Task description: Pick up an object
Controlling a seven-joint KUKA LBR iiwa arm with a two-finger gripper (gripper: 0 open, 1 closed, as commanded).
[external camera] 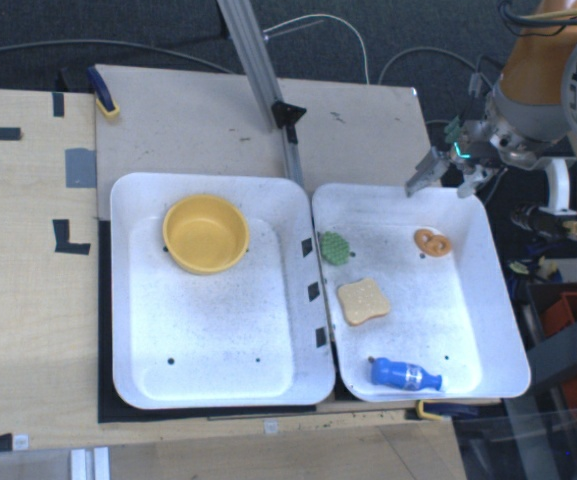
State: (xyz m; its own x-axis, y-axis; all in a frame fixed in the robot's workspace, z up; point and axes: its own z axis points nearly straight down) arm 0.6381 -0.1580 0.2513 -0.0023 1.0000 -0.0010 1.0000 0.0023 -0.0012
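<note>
The gripper hangs at the upper right of the frame, over the top rim of the right bin. Its two fingers are spread apart, pointing down and to the left, with nothing between them. Judging from that stance, it is poised above the bin to come down on something, its jaws parted wide enough to take a small item.

The nearest thing to the fingers is the pretzel, which lies flat on the bin floor just below them in the frame, apart from the gripper and untouched. It looks the likeliest target. Further down and to the left lie the toast and, above that near the bin's left wall, a green lump. The blue bottle lies on its side near the bin's lower edge, well apart from the fingers.

In the left bin a yellow bowl stands upright towards the upper left, far from the gripper.

The arm, with its orange band, enters at the upper right corner. No object is lifted yet.
</note>
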